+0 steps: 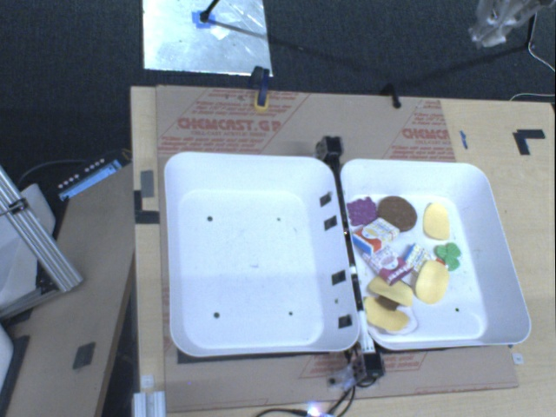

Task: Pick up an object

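Note:
The right bin [495, 233] holds a cluster of small toy foods on its left half. Among them are a purple grape bunch [361, 209], a round brown cookie [397, 212], a pale yellow piece [436, 221], a green item [448, 254], a red and white packet [380, 231], a yellow potato-like piece [432, 281] and a yellow banana-like piece [388, 314]. My gripper [499, 14] hangs high at the top right, beyond the bench's far edge and well away from the bins. It looks pale and blurred.
The left bin [252, 259] sits beside the right one, joined along a black hinge strip [343, 241]. A shiny metal sheet [207, 23] lies beyond the bench at the back left. An aluminium frame [35, 241] stands at the left edge.

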You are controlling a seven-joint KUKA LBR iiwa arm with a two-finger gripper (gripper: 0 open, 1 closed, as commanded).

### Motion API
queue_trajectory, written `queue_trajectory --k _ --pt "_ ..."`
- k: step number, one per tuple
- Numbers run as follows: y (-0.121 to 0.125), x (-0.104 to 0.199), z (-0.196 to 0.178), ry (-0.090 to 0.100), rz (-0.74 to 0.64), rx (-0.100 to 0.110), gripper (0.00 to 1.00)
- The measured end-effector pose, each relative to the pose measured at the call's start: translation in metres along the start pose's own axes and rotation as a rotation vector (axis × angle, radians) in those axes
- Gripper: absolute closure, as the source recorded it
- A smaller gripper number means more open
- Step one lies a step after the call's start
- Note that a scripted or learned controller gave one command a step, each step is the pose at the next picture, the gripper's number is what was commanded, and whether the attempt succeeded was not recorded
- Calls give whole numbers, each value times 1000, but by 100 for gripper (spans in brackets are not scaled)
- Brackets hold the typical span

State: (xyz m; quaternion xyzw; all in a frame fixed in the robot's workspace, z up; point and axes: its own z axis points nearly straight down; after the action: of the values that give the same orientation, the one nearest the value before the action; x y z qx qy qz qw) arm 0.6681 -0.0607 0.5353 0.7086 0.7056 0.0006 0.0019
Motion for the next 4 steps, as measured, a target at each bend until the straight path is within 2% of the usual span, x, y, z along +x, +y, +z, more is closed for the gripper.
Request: queue_trajectory --k 1,2,3,4 --pt "0 -84 0 -1 1 0 100" --pt "-2 -150 0 -2 0 0 100" --pt "1 -93 105 5 -13 11 100" --pt "1 -74 75 1 -10 -2 100"
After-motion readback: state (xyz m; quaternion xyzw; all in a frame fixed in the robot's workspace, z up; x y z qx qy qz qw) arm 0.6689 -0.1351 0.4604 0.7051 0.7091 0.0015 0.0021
